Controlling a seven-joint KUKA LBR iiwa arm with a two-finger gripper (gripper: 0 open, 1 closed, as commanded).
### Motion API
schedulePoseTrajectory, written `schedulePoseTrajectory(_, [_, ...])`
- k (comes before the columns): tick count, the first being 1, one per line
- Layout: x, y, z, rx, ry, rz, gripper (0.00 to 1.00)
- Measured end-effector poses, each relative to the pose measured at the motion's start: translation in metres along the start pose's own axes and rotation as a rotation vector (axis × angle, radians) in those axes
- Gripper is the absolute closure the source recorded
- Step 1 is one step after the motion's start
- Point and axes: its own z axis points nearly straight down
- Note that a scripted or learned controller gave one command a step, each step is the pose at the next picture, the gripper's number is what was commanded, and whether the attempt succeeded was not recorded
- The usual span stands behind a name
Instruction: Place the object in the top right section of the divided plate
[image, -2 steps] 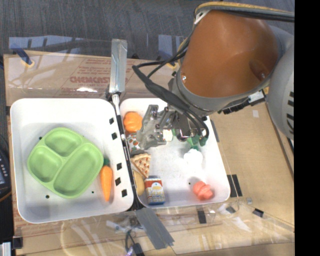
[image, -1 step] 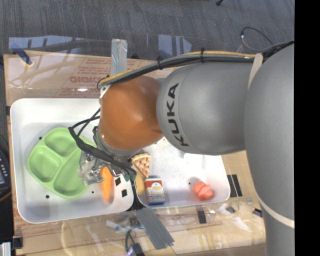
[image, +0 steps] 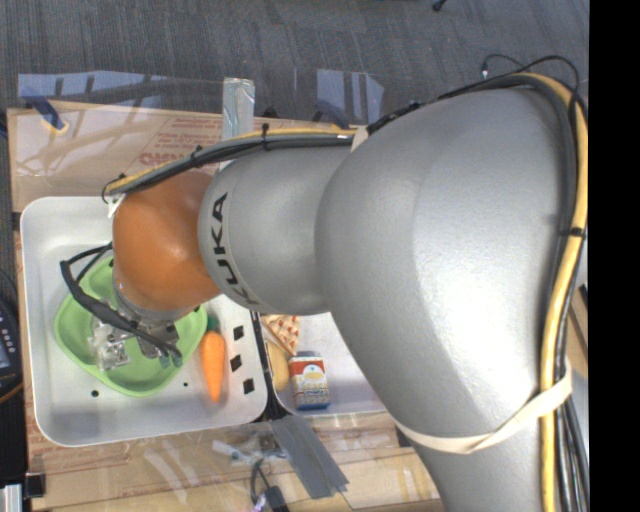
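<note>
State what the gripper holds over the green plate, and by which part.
Cannot be told. The gripper hangs over the green divided plate, but the wrist hides its tips. The carrot lies apart in the bin, beside the plate.

A green plate (image: 75, 335) with raised walls that split it into parts lies flat in the left white bin (image: 40, 300). The arm hides much of it. An orange toy carrot (image: 213, 366) lies just beside the plate's right edge, on the bin floor, pointing down toward the bin's near wall.
</note>
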Motion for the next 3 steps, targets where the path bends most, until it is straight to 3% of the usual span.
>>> schedulePoseTrajectory(1, [0.003,-0.006,0.005,-0.008,-0.010,-0.065,1.00])
schedulePoseTrajectory(2, [0.031,-0.050,0.003,-0.008,-0.035,-0.316,1.00])
schedulePoseTrajectory(3, [0.002,0.011,0.006,0.009,-0.010,-0.569,1.00])
